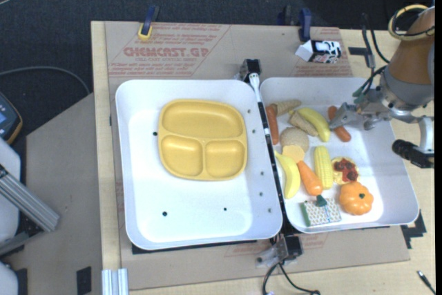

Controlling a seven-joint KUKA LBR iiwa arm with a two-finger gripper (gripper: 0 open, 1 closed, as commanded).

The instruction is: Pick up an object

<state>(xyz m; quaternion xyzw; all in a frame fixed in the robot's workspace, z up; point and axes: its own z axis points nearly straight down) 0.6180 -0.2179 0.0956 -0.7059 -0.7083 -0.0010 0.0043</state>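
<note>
Nearest the camera, a small speckled grey sponge block [322, 213] lies at the right white bin's [400, 198] front edge beside a glossy orange plastic pumpkin [356, 198], with toy corn [323, 166], carrot [310, 178] and bananas [288, 173] crowded toward the bin's left wall. Gripper [340, 122] sits low at the back of this bin over a small orange-red toy piece [342, 134]; whether it is spread or pinching I cannot tell. Judged light, rigid, slippery; grip across the narrow middle. Open room lies along the right wall; the left white bin [200, 228] carries a yellow divided plastic tray [203, 139].
</note>
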